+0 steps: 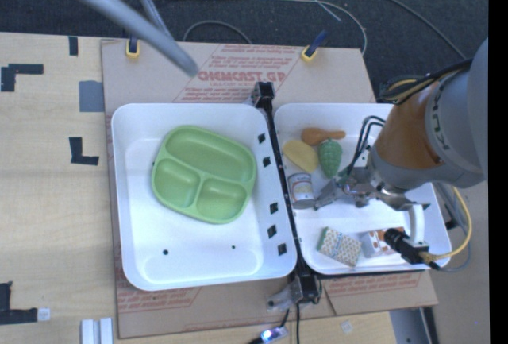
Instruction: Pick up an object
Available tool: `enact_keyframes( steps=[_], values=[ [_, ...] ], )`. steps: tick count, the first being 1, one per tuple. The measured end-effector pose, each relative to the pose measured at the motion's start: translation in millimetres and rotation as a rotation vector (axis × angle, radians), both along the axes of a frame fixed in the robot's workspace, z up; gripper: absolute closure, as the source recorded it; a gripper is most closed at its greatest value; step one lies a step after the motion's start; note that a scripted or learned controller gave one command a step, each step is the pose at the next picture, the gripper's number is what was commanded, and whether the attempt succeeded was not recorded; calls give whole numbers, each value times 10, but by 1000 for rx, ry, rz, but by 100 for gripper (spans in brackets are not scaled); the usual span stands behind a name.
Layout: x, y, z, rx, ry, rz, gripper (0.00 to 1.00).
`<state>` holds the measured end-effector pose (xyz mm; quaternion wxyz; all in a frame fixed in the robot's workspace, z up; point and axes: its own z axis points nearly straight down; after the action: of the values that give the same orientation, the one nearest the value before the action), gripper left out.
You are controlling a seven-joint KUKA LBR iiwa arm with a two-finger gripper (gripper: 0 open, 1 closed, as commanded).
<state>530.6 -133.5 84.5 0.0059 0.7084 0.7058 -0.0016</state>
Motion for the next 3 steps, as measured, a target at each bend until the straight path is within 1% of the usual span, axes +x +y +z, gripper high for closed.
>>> enact_keyframes(
  steps=[1,2,3],
  values=[
    [1,20,115,4,2,2,100],
    [-77,-14,682,10,3,4,100],
    [34,8,1241,9,1,6,100]
  ],
)
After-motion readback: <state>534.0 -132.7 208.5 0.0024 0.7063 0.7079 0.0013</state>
